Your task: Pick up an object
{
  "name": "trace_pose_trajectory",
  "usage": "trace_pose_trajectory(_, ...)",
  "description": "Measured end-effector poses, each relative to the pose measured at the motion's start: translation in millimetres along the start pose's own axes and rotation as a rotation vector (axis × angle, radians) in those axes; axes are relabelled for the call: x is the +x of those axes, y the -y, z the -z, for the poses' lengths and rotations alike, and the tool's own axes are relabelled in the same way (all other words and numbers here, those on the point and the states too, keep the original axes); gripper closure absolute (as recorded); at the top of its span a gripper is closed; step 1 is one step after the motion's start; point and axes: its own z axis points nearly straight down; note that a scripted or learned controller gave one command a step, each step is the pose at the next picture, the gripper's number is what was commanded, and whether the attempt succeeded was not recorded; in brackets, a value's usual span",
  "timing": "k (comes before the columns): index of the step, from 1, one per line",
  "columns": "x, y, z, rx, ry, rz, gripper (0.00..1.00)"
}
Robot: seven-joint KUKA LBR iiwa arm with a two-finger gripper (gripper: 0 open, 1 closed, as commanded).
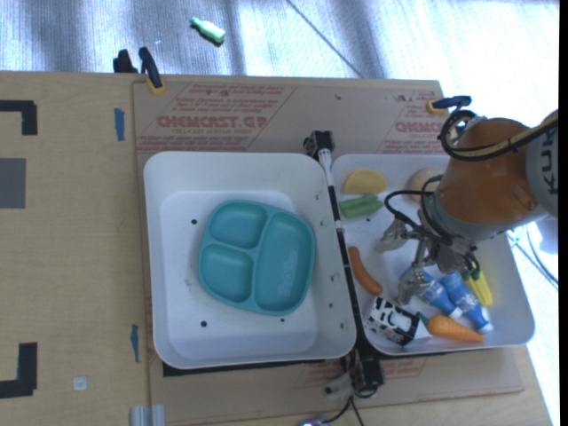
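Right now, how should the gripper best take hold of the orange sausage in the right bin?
Probably grip the sausage across its narrow middle, coming straight down from above. It lies flat and slanted beside the bin's left wall, with open floor on its right, so the fingers should close across its width.

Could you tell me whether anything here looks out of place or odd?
One thing stands out: a small green item lies on the grey floor beyond the bench, apart from both bins. Otherwise, the teal divided plate sits flat in the left bin, and the toys are jumbled in the right bin beneath the claw.
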Motion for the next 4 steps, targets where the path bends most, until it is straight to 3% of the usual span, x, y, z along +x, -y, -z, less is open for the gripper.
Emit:
trace_pose_trajectory(1, -63, 54, -1, -0.001, -0.001, -0.029, 0.00)
trace_pose_trajectory(2, -37, 38, -1, -0.003, -0.002, 0.285, 0.00)
trace_pose_trajectory(3, -7, 42, -1, -0.003, -0.002, 0.526, 0.00)
trace_pose_trajectory(4, 42, 61, 0, -0.003, -0.003, 0.851, 0.00)
